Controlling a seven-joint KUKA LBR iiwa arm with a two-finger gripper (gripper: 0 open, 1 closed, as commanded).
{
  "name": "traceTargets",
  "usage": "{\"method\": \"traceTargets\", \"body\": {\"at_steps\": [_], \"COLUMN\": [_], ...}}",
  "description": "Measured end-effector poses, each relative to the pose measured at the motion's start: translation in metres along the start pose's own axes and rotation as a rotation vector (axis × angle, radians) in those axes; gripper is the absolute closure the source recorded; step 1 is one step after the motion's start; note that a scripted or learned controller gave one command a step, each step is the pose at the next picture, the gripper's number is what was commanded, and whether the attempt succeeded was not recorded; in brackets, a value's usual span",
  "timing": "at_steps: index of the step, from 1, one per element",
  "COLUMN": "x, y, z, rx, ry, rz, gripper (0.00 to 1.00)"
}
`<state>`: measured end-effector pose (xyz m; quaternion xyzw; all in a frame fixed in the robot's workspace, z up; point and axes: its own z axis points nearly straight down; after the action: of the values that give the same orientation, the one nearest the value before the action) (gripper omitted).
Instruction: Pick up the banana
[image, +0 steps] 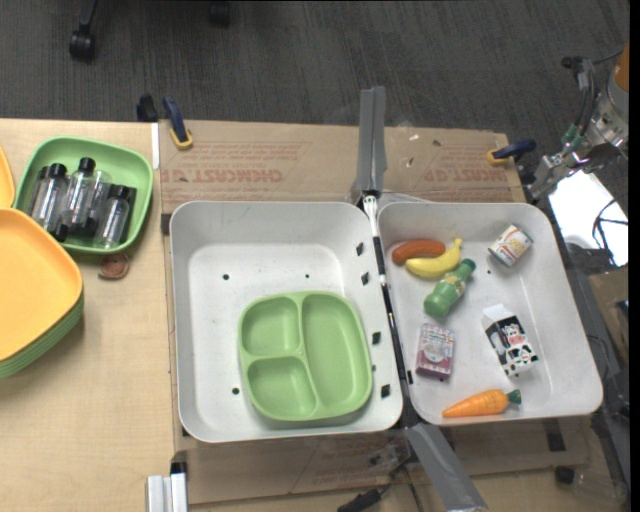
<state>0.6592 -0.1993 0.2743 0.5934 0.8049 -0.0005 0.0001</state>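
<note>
Carrot (480, 403) sits closest to the lens, lower edge of the right bin (580, 330), lying flat with its green tip pointing right. Just above it: pink carton (436, 351) and a black-and-white milk box (510, 346), well apart from each other.

Banana (436, 262) is in the upper left part of the right bin, lying flat. It touches the red sausage (417, 249) along its upper side, and the green bottle (448, 290) butts in just below it. Tight cluster. Small can (510, 245) sits off to the right, clear of it.

Left bin (200, 300) holds a green divided tray (304, 355), nothing in its compartments.

Task progress, my read: nothing done. Banana is resting on the bin floor and nothing is touching it. Whole pick is left: approach, descend, close, lift.

Gripper: some arm hardware (600, 120) shows at the upper right edge of frame, outside the bin and well away from the banana. Can't tell the state of the pincer from here, too cropped and cluttered with cables. It holds nothing I can see.

Likely trouble: sausage and bottle crowd the banana on both sides, so a grasp could catch a neighbour.

Off to the left of frame: green dish with small bottles (80, 200), stack of orange plates (35, 290).
</note>
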Motion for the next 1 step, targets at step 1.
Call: {"method": "traceTargets", "body": {"at_steps": [1], "x": [-0.0125], "y": [-0.0377], "z": [0.147], "rx": [-0.001], "ry": [0.0], "rz": [-0.01], "gripper": [1.0]}}
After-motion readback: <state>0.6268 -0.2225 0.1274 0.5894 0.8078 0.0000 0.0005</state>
